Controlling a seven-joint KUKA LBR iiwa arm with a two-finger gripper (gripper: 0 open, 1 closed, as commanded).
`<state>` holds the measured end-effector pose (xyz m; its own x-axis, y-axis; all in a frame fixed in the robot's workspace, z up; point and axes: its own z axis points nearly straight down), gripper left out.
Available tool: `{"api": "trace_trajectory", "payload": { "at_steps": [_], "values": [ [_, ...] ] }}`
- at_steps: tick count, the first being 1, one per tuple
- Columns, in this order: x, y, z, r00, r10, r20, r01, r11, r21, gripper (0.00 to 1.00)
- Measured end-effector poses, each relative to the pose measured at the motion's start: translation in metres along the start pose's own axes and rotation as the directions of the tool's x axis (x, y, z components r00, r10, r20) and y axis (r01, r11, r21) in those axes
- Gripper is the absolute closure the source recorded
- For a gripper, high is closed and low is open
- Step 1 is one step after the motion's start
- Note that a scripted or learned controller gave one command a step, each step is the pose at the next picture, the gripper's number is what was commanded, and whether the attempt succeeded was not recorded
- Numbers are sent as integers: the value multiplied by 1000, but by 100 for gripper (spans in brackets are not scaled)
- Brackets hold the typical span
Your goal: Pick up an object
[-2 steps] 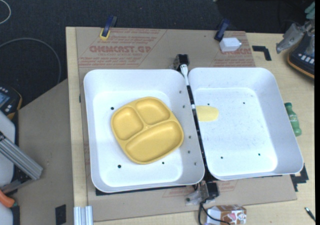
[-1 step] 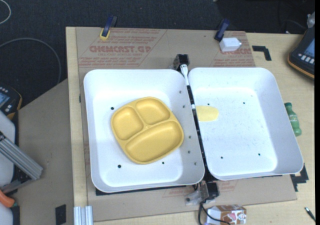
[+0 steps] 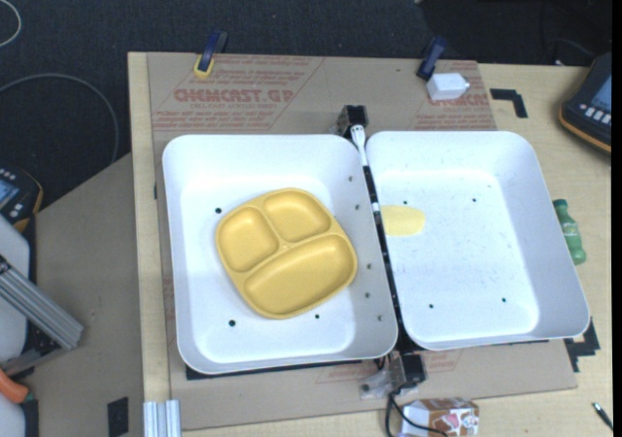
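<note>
We are looking down at two white bins sitting side by side on the worktop (image 3: 292, 85). The left bin (image 3: 185, 173) is holding a yellow plate (image 3: 285, 252) with three sections. The plate is lying flat near the middle of that bin, turned a little. The right bin (image 3: 515, 173) is holding one small yellow piece (image 3: 402, 221). It is lying flat close to the wall where the two bins are meeting.

We are thinking about what could go wrong. The plate is wide and smooth, so the jaws may be slipping off it unless they are pinching a rim or one of the ridges between the sections. If they are coming down in the middle of a section, they may just be pushing on it and closing on air. The small yellow piece looks thin and flat. The jaws may be sliding over it, or bumping the bin wall just beside it, since it is sitting so near that edge.

We cannot tell how wide the jaws are or whether they are touching anything. Both yellow things are lying free in their bins, so we are judging that the pick is not yet done.
</note>
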<state>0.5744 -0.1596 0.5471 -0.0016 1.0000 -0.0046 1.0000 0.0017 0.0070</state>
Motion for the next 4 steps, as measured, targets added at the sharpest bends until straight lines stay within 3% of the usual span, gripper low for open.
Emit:
{"api": "trace_trajectory", "payload": {
  "at_steps": [1,2,3,4],
  "values": [
    [11,-20,122,1000,3,-8,-3,1000,20,100],
    [130,-17,182,1000,-11,-9,11,1000,16,100],
    [190,-51,234,1000,-4,-6,4,1000,16,100],
    [216,-96,163,1000,-3,-7,3,1000,0,100]
  ]
}}
